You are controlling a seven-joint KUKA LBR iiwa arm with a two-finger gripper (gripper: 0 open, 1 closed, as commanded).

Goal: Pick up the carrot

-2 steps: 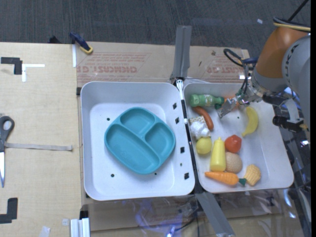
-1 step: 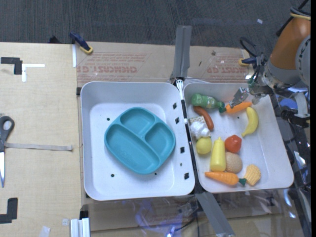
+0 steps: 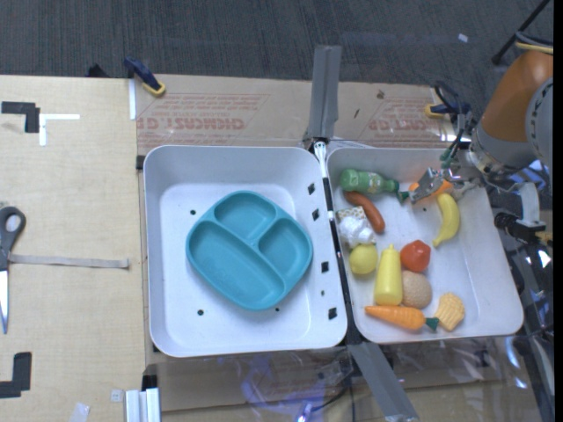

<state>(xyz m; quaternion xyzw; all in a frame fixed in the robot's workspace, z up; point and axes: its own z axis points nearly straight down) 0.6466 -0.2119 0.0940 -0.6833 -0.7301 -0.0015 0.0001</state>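
Gripper [image 3: 428,185] sits low in the right bin [image 3: 493,262], toward the bin's 12 o'clock edge, arm coming in from 3 o'clock. Fingers too small and cluttered to read; can't tell if open or closed. Something small and orange next to the tips, unclear what, unclear if touching. Banana [image 3: 447,219] just at 5 o'clock of the gripper, green bottle [image 3: 369,181] at its 9 o'clock. Carrot [image 3: 398,317] lies flat at the bin's 6 o'clock edge, well apart from the gripper, corn [image 3: 450,310] beside it at 3 o'clock, yellow bottle [image 3: 388,274] above. Blue divided plate [image 3: 249,250] in left bin [image 3: 167,262].
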